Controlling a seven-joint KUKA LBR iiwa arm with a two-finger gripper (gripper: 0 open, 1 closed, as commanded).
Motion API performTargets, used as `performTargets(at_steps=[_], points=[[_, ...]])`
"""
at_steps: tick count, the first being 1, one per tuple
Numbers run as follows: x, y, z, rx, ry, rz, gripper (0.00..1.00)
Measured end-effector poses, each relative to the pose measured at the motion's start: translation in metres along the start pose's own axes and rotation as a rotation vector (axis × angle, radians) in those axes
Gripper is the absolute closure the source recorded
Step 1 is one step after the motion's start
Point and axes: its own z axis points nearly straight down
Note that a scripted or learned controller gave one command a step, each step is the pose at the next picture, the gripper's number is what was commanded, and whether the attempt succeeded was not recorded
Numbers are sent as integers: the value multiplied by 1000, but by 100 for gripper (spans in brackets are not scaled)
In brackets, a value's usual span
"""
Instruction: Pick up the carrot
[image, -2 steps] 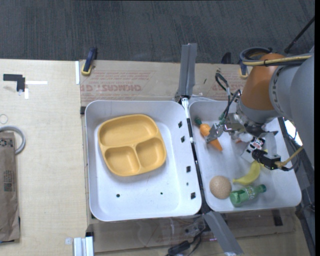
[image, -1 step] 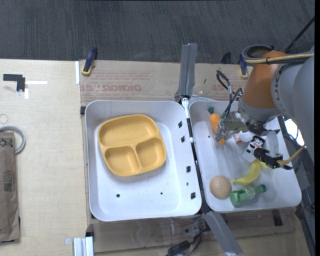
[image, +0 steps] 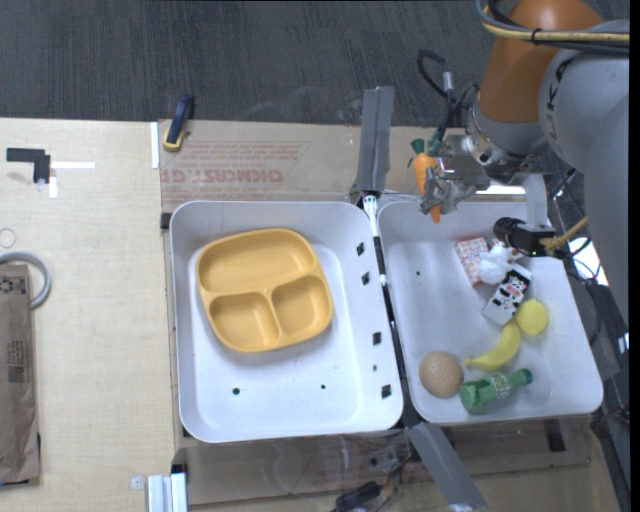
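Apparently lifted — carrot (image: 424, 176) pinched in the gripper (image: 436, 190) fingers above the right bin (image: 580, 400)'s 11 o'clock corner, clear of the clutter.

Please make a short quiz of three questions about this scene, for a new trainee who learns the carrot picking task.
1. True or false: the yellow divided plate lies in the left bin.
2. Which thing lies nearest the banana in the right bin? A) green bottle B) blue-handled tool C) brown paper bag
3. Fill in: the carrot is seen at the pincer, raised over the ____ corner of the right bin.

Key
1. True.
2. A.
3. Far left, beside the divider.
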Motion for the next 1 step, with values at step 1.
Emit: performTargets(at_steps=[1], points=[[16,-26,36,3,0,1,100]])
